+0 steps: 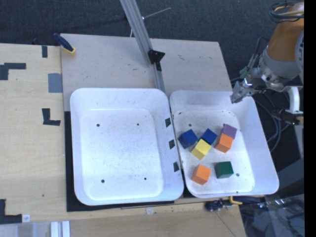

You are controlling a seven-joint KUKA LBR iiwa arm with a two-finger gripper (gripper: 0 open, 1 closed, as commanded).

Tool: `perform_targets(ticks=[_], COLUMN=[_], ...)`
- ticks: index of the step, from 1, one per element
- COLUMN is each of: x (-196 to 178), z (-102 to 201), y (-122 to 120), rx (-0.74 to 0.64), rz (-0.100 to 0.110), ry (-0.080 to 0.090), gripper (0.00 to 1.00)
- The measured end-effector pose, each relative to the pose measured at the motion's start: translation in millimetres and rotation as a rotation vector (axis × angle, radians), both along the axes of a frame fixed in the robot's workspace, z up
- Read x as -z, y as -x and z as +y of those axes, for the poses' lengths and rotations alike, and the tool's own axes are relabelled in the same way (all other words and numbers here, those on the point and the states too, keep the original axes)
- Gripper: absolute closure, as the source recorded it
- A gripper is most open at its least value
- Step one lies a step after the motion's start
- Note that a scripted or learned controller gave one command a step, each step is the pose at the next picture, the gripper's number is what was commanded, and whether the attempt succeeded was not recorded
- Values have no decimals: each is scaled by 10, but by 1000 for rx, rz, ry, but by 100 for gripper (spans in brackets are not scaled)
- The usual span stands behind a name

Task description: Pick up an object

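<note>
The right bin [247, 107] holds several small blocks: two blue ones [187, 138] [209, 136], a yellow one [201, 148], a purple one [229, 130], two orange ones [223, 142] [201, 174] and a dark green one [223, 170]. My gripper [238, 94] hangs over the bin's far right corner, above and to the right of the blocks and apart from them. Nothing shows between its fingers.
The left bin [79, 100] lies beside the right one. A slanted metal pole [138, 26] with a black clamp [156, 57] crosses the bench behind the bins. Cables hang at the right, past the bin's edge.
</note>
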State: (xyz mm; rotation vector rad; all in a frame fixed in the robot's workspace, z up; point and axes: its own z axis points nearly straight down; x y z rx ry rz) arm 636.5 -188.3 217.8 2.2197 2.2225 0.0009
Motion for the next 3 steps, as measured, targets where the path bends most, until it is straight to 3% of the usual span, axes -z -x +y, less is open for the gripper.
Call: perform_targets(ticks=[2,3], x=[76,63], z=[968,1477], y=[306,614], rx=[-5,-5], rz=[3,4], ry=[-2,-2], gripper=[100,100])
